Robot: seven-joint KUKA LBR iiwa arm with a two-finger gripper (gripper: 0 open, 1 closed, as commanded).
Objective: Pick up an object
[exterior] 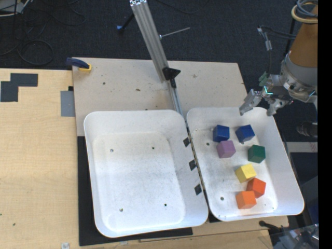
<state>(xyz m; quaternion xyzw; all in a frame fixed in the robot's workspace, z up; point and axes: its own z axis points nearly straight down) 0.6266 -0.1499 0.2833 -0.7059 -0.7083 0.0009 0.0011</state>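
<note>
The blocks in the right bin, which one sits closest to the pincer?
The right-hand blue block, at the cluster's top right corner, just below the pincer; the other blue one lies further left.

Robotics lab: floor cables (36, 51), bench-mounted aluminium rail (153, 38).

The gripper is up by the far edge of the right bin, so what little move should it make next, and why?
Probably a short move toward the blue blocks and down. The gripper hangs over the far rim of the right bin, its fingers spread with nothing between them, and those blocks lie closest.
</note>
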